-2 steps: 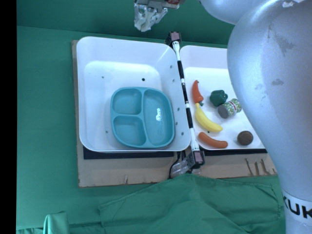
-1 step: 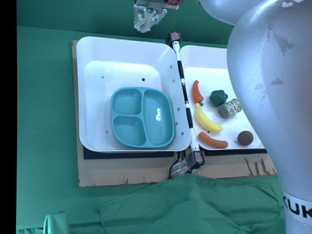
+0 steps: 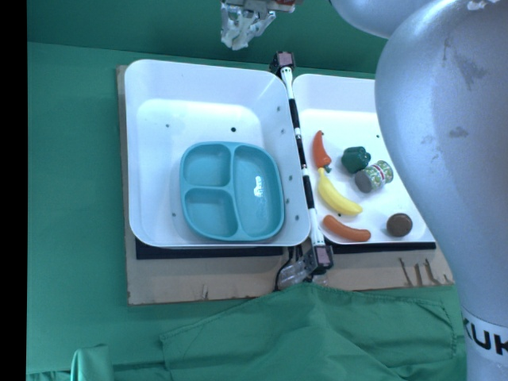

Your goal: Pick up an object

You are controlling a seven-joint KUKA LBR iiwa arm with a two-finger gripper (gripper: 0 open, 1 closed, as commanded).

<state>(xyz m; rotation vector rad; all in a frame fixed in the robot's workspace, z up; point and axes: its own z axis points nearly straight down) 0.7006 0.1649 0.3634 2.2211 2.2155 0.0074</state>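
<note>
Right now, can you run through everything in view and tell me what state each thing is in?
Tool: raised above the far edge of the left bin, nothing seen in it.
Blue plate: flat in the left bin.
Banana: lying in the right bin.
Chili pepper: lying beside the divider.
Sausage: lying flat.
Green pepper: resting.
Small jar: tipped on its side.
Brown round piece: resting.

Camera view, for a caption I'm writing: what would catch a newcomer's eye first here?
The big grey arm looms over the right side, partly covering the right bin. In the left bin lies a teal divided plate. The right bin holds bright toy food: a yellow banana, a red chili pepper and a sausage. The gripper hangs beyond the bins' far edge.
</note>
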